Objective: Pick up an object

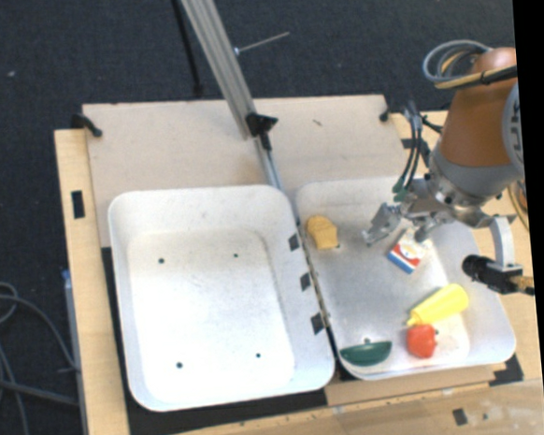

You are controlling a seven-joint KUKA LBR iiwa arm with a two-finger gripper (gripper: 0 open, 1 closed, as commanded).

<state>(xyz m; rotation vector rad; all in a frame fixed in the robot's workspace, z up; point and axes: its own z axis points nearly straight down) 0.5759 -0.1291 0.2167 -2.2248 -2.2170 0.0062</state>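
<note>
Gripper low over right bin, arm reaching in from right; whether fingers spread or closed: cannot tell. Small white carton with red and blue print just below gripper, touching or apart unclear. Tan block to gripper's left near bin wall. Yellow piece, red ball, dark green piece well below gripper. Left bin far left

Gripper hangs over the right bin, just above a small red, white and blue carton. A tan block sits left; yellow bottle, red ball and green dish sit along the front.
</note>
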